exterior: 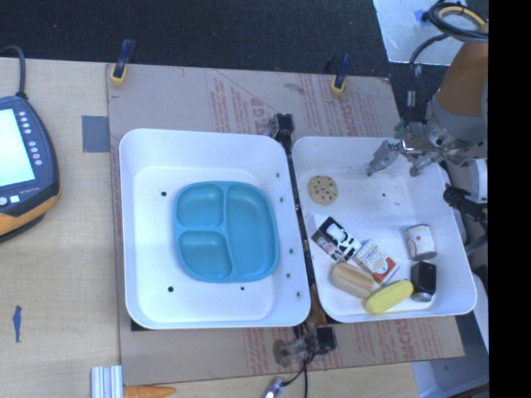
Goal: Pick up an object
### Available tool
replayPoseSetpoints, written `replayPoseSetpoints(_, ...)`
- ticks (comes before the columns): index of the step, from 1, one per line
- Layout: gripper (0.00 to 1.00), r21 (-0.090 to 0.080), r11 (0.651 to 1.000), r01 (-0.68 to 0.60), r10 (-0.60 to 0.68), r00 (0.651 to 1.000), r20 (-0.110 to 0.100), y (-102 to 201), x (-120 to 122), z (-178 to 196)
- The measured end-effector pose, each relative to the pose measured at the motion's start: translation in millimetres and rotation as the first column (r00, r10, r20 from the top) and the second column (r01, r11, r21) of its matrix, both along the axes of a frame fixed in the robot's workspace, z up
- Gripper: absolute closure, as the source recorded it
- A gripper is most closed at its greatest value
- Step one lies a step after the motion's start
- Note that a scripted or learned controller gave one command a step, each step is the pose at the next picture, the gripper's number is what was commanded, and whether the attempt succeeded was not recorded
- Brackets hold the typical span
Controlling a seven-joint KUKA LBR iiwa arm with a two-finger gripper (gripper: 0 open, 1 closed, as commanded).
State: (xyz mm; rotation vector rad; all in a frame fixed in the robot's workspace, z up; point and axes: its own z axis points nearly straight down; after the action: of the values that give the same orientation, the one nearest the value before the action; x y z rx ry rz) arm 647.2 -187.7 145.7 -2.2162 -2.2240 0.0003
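Note:
My gripper (396, 164) hangs over the back edge of the right bin (390, 185), its two fingers spread open with nothing between them. A round cookie (323, 190) lies to its left, near the bin's back left. Further forward lie a black-and-white packet (334, 240), a small white and orange packet (375, 260), a tan bread roll (352, 279), a yellow fruit-like piece (388, 297), a black block (424, 279) and a small white can (420, 241). All of them lie apart from the gripper.
The left bin (141, 222) holds a blue divided plate (226, 230). A teach pendant (21, 164) lies on the bench at the far left. Clamps (121, 60) (338, 73) grip the cardboard sheet's back edge. Cables (452, 19) hang behind the arm.

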Motion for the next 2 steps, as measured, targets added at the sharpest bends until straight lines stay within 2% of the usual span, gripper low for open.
replayPoseSetpoints(1,0.00,-0.002,1.000,0.000,0.000,1.000,-0.003,17,-91,31)
replayPoseSetpoints(2,0.00,-0.003,1.000,-0.001,0.001,1.000,-0.004,-25,-113,-24)
